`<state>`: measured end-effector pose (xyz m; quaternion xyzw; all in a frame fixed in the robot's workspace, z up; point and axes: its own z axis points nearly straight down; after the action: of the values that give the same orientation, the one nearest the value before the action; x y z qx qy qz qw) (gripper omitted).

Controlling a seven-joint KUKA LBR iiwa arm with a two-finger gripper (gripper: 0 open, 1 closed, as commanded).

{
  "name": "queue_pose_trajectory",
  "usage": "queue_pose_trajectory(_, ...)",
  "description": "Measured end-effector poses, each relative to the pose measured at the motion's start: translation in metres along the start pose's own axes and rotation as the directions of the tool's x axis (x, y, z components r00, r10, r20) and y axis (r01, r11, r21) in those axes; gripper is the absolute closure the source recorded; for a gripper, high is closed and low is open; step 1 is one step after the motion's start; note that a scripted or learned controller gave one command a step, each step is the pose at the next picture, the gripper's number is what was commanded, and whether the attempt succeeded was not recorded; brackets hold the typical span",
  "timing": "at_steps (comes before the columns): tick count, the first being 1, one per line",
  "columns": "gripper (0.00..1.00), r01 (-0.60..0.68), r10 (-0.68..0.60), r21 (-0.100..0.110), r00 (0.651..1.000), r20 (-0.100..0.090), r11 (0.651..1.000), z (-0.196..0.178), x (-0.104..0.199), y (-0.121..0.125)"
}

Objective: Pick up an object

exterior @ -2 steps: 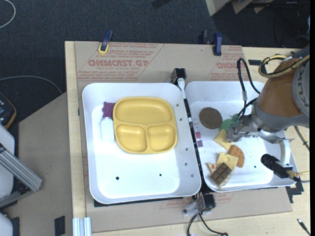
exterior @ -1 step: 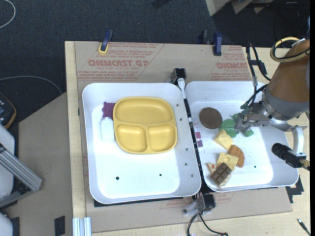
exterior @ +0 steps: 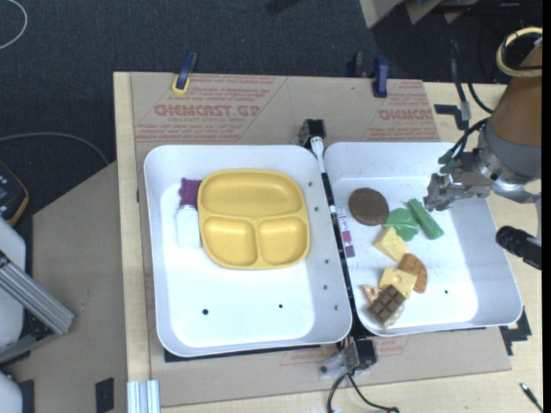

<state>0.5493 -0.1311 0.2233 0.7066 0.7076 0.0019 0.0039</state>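
The green block (exterior: 424, 218) lies in the right bin (exterior: 491, 304), slanted, its upper end just beneath the gripper (exterior: 441, 192), which sits at about one o'clock from the block's middle. Whether the gripper touches the block I cannot tell, and how far its pincer stands open is not clear from this angle; nothing is seen held in it. Against the block's nine o'clock side rests a lighter green flat piece (exterior: 399, 224), overlapping it. At ten o'clock from that piece, close by, lies a brown round disc (exterior: 368, 206). At six o'clock from the green pieces sits a pale yellow wedge (exterior: 390, 243), and below it, at five o'clock, an orange-brown piece (exterior: 415, 272) touches a second yellow chunk (exterior: 395, 280). Further toward six o'clock, near the bin's lower rim, is a brown waffle-like square (exterior: 386, 303) on a pale slice.

The arm (exterior: 516, 127) comes in from three o'clock, its grey wrist over the bin's upper right part.

At nine o'clock, just beside the right bin, stands the left bin (exterior: 241, 325). In it lies a yellow divided tray (exterior: 254, 218) with three compartments, and against the tray's nine o'clock edge are a small white bottle (exterior: 187, 226) and a purple item (exterior: 189, 190) above it. Both bins rest on a cardboard sheet (exterior: 258, 101).
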Motion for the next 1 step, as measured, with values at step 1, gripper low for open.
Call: queue_pose_trajectory(1,1.00,0.000,0.000,0.004,1.000,-0.001,1.000,-0.0017,0.0000,0.0007)
